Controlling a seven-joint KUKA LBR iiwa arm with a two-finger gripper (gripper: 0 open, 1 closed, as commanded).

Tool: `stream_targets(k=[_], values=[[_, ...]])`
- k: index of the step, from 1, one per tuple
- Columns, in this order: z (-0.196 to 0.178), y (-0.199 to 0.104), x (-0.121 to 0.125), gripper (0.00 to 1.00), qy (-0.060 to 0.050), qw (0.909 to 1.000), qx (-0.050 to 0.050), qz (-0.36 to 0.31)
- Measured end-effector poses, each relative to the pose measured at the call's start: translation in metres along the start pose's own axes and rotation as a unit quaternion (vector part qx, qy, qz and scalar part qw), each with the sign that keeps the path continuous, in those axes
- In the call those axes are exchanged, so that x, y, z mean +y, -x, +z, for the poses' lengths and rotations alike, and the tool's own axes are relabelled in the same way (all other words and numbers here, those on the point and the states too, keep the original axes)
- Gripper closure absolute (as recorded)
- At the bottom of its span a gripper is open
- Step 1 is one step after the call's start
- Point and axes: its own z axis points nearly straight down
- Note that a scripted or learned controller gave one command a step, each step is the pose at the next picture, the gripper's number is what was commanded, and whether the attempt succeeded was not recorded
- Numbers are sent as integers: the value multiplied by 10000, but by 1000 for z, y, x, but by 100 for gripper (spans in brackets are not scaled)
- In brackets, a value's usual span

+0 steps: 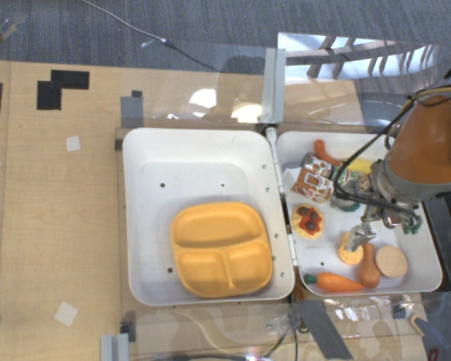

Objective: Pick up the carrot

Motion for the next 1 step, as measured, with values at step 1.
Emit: stream_targets(k=[1], values=[[28,-38,15,0,-34,9991,-105,409]])
